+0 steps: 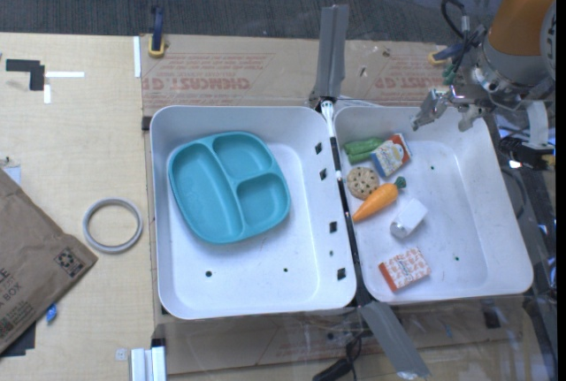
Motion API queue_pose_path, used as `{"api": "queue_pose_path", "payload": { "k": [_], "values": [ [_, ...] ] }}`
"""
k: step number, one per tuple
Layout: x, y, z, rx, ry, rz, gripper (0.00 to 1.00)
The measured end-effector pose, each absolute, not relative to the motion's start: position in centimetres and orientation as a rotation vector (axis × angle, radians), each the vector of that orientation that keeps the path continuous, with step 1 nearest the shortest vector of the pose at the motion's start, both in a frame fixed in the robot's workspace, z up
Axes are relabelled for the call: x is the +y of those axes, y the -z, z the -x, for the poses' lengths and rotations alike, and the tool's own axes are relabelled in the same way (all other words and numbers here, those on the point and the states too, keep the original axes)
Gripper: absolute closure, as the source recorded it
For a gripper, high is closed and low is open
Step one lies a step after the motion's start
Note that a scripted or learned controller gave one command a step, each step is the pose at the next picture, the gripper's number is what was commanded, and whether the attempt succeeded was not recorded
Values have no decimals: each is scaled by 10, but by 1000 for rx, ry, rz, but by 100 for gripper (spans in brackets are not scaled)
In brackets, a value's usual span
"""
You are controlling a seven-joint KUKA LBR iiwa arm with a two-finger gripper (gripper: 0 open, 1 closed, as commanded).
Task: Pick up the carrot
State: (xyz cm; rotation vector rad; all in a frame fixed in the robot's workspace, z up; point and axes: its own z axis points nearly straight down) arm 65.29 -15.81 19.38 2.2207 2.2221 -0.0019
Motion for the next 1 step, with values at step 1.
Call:
{"api": "queue_pose_path", "payload": {
  "k": [1],
  "values": [
    [-115, -131, -602, 2233, 3, -2212, 0]
  ]
}}
